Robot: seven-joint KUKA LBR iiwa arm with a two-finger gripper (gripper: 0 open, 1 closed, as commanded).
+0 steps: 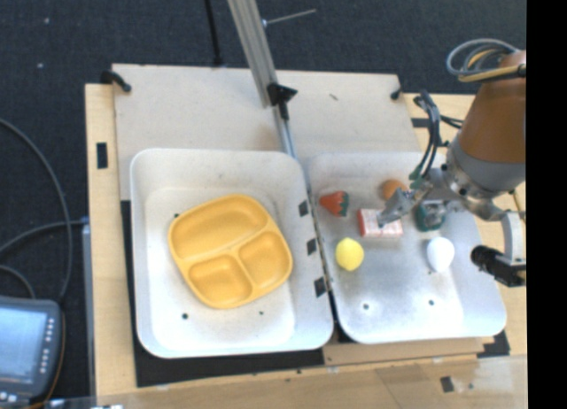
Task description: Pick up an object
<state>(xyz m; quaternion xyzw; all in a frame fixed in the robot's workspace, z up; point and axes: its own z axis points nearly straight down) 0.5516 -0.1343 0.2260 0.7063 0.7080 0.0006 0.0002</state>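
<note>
In the right bin (399,310) lie a red strawberry (334,203), a pink box (379,225), a yellow lemon (349,254), a white egg (439,253) and a small orange-brown item (392,189). My gripper (413,207) hangs low over the bin's upper right part, just right of the pink box and below the orange-brown item. A small green object (432,216) shows right beneath the gripper, partly hidden by it. I cannot see anything held.
The left bin (151,310) holds a yellow divided tray (230,250). A slanted metal pole (252,31) rises behind the bins, its foot near the gap between them. The grey and orange arm (496,133) covers the right bin's far right corner.
</note>
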